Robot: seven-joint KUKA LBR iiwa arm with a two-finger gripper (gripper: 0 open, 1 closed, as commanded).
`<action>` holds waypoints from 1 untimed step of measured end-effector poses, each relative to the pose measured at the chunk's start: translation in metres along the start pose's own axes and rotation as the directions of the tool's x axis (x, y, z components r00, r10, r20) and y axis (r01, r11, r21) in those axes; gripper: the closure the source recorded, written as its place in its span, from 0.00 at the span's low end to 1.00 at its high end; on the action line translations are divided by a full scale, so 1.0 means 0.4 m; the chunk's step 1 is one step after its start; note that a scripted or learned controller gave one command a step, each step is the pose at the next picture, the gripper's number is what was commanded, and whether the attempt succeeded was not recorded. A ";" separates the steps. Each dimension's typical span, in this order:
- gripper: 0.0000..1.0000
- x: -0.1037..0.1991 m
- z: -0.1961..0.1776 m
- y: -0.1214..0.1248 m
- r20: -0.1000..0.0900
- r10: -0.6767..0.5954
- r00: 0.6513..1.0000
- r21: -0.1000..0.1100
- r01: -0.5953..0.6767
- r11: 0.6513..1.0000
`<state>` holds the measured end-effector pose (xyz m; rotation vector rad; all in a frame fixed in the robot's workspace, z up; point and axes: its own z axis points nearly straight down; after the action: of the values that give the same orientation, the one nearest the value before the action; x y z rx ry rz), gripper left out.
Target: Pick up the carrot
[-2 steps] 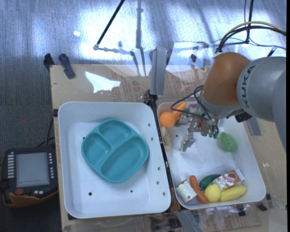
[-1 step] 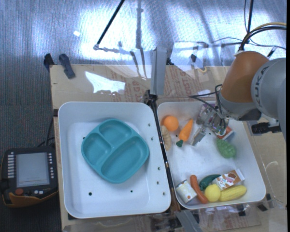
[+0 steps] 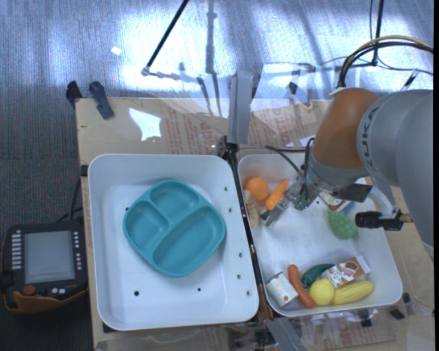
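The carrot is a short orange stick lying at a slant in the upper left part of the right bin, next to a round orange fruit. My gripper is low in that bin, right against the carrot's lower end, reaching in from the right under the grey and orange wrist. Part of the carrot's lower end is hidden by the gripper. Whether the carrot sits inside the gripper I cannot make out.
The left bin holds a teal divided plate. In the right bin lie a green bumpy vegetable, a second orange-red stick, a white can, a lemon, a yellow corn cob and a small carton.
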<state>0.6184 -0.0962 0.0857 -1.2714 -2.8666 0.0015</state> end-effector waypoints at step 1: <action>1.00 0.008 -0.014 -0.001 -0.010 -0.006 1.000 0.008 0.006 1.000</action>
<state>0.6160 -0.0939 0.0911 -1.2580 -2.8593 0.0075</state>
